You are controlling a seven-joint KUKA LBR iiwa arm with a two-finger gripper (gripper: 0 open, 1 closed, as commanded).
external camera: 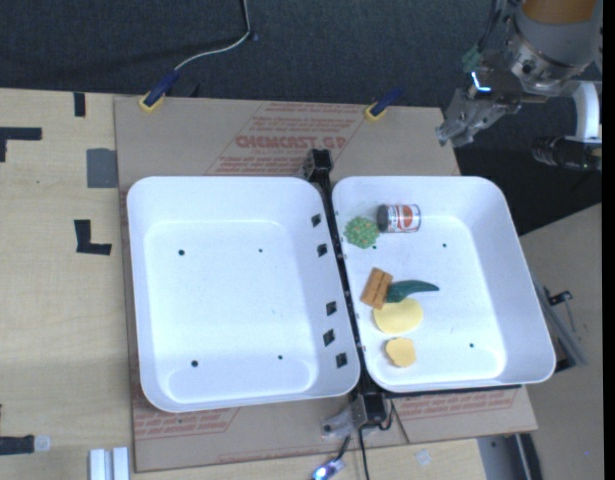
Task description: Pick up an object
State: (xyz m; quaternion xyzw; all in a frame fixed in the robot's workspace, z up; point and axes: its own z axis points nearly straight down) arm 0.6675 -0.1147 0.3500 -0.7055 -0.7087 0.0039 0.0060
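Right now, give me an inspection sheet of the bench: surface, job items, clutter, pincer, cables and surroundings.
Surface: cardboard sheet under two white bins; left bin and right bin sit side by side.
Job's things: all in the right bin, near its left wall: can lying on its side, green ball, brown block, dark green pepper, yellow disc, small yellow lump.
Clutter: nothing seen.
Pincer: pincer raised beyond the right bin's far right corner, apart from all items.
Cables: white cable across the dark backdrop at the top.
Surroundings: two clips on the cardboard's far edge; black tape marks on the bench at left.
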